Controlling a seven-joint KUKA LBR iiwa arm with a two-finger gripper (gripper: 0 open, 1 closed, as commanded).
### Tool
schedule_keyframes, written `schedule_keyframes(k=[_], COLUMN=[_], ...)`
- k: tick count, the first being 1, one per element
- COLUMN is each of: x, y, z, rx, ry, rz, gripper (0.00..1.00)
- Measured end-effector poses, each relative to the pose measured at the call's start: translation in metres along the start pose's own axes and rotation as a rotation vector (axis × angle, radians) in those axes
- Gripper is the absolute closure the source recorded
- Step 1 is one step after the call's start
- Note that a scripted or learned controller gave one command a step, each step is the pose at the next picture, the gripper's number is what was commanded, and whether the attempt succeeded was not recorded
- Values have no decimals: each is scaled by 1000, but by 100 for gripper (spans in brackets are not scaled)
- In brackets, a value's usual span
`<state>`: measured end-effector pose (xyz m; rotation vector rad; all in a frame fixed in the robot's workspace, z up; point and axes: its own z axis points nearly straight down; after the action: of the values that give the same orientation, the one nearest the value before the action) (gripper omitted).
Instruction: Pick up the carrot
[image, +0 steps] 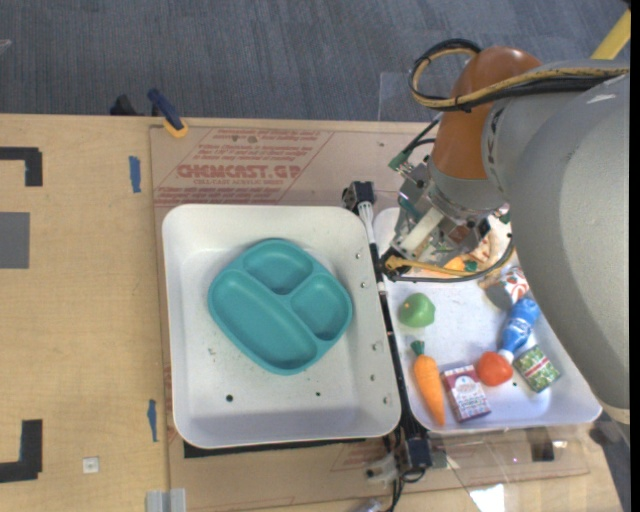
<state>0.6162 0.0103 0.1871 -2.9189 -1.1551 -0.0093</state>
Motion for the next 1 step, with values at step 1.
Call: schedule_keyframes(k=[1], x=[-4], y=[2], z=[3], rx=[2], ry=[-8], rz=[4], gripper=[0])
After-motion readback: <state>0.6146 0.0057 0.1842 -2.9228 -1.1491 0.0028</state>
